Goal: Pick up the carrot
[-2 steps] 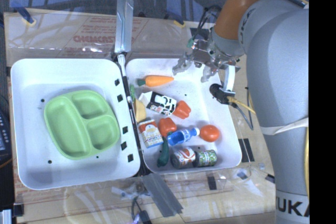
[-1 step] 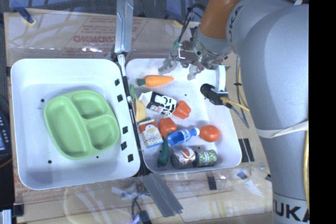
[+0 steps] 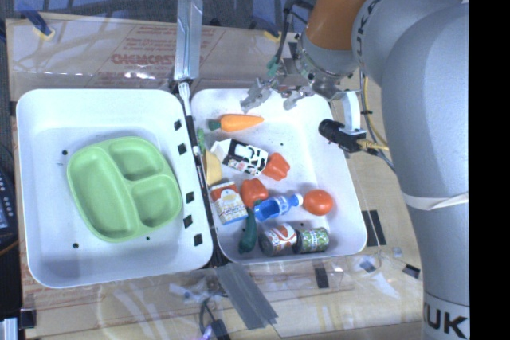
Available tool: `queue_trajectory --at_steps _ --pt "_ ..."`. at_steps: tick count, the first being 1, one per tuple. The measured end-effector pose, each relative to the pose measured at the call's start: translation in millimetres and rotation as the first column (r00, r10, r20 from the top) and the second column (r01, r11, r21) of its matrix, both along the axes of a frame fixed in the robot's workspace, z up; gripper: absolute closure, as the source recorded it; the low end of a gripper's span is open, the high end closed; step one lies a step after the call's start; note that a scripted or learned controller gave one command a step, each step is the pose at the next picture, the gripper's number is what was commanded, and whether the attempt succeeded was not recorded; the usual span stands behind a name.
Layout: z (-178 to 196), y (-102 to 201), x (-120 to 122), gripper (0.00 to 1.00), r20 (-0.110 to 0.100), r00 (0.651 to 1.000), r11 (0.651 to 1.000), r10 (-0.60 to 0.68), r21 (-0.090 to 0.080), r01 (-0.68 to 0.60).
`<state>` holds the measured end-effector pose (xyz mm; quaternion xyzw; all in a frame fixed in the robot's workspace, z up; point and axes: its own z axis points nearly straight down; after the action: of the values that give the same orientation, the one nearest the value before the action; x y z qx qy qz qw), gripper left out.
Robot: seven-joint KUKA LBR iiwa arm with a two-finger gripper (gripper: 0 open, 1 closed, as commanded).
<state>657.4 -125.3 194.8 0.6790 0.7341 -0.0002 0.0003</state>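
The carrot point(image 3: 239, 123) is orange with a green stub at its left end and lies flat near the back of the right bin point(image 3: 343, 195). My gripper point(image 3: 273, 97) hovers just behind and to the right of it, with the two grey fingers point(image 3: 253, 98) spread apart and nothing between them. The gripper is open and not touching the carrot.
The right bin also holds a black-and-white carton point(image 3: 245, 158), an orange pepper point(image 3: 276, 166), a tomato point(image 3: 318, 202), a blue bottle point(image 3: 276, 207), two cans point(image 3: 296, 239) and a small box point(image 3: 228, 203). The left bin point(image 3: 48, 171) holds a green divided plate point(image 3: 123, 187).
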Motion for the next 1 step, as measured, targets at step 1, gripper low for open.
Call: queue_trajectory --at_steps 1 --pt "-14.1 27.9 -0.8 0.00 -0.004 0.986 0.986 0.164 0.001 -0.164"
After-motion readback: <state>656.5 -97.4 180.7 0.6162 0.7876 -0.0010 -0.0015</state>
